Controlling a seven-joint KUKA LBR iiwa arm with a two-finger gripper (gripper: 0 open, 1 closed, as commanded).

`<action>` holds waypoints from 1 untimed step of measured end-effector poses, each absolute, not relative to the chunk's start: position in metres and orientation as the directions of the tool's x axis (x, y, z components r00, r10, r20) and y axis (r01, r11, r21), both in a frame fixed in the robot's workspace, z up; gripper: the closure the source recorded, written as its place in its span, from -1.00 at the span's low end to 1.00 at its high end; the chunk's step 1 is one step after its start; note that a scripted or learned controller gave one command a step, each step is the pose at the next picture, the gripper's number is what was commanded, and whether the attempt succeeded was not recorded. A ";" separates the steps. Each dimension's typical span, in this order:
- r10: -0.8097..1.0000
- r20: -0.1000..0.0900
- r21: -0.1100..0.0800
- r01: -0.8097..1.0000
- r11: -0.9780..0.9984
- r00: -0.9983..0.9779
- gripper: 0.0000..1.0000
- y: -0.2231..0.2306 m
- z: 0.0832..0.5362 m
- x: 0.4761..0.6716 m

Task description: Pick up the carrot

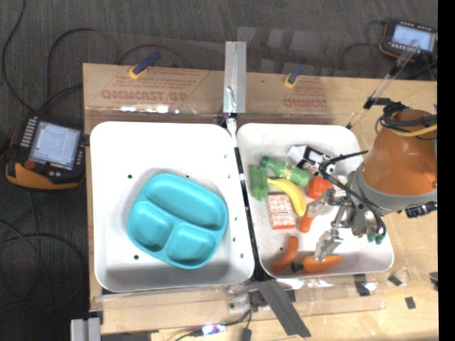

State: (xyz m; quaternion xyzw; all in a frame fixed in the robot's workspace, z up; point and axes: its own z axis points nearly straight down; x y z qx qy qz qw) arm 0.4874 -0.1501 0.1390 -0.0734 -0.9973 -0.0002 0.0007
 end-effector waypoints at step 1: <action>0.350 -0.037 0.009 0.350 0.937 -0.936 -1.00 -0.145 0.097 0.495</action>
